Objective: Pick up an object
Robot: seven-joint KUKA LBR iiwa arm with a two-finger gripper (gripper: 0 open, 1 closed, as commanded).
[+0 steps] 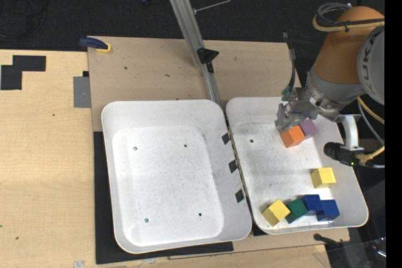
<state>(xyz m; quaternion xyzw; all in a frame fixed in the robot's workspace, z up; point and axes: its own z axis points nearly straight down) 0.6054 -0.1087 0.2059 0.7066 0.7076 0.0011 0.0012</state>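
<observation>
1. Left bin and right bin: white moulded plastic, smooth, faintly speckled, dull sheen.
2. Bench top: pale wood board, matt.
3. Slanted rail: ribbed metal extrusion, satin silver.
4. Arm: orange band smooth and glossy, grey shell smooth.
5. Orange block, purple block, yellow block: smooth, matt, likely plastic or foam.
6. Black mat under bins: matt.

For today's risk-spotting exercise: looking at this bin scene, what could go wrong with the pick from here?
1. The orange block touches the purple block right under the gripper, so a grasp may catch both or knock one aside.
2. Both sit near the right bin's far part; a nudged block could slide against its wall.
</observation>
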